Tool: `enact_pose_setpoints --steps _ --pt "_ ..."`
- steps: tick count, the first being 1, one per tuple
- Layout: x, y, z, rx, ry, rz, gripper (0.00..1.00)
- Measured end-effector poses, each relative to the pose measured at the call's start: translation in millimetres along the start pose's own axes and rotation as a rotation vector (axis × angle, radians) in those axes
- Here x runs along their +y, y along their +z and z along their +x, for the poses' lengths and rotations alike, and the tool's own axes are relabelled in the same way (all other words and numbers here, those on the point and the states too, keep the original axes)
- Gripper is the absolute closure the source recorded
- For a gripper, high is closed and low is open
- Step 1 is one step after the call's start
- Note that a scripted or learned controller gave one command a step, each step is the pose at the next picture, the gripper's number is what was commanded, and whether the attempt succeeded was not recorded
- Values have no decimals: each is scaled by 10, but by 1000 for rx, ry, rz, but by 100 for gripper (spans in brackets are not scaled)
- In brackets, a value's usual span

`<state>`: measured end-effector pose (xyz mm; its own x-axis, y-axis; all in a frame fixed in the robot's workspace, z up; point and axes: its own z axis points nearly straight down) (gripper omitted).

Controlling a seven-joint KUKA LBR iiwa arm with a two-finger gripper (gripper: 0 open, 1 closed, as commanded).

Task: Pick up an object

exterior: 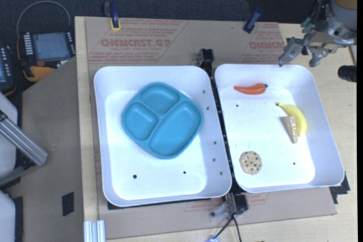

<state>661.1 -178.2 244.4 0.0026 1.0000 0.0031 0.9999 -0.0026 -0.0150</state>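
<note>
In the right bin [317, 173] lie a red chili pepper [250, 88] near the back, a yellow banana [296, 118] with a tan wedge-shaped piece [291, 129] against it, and a round cookie [250, 162] toward the front. My gripper [303, 52] hangs above the bin's back right corner, beyond the rim, with its fingers spread open and nothing between them. It is well clear of the pepper and the banana.
The left bin [113, 173] holds a blue divided plate [162, 119]. A black clamp [205, 57] sits between the bins at the back. Cardboard [170, 37] covers the bench; a pendant [50, 46] lies off to the left.
</note>
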Motion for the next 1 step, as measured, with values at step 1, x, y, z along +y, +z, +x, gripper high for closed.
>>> enact_pose_setpoints --steps 1 --pt "24 -88 6 -3 -3 -14 0"
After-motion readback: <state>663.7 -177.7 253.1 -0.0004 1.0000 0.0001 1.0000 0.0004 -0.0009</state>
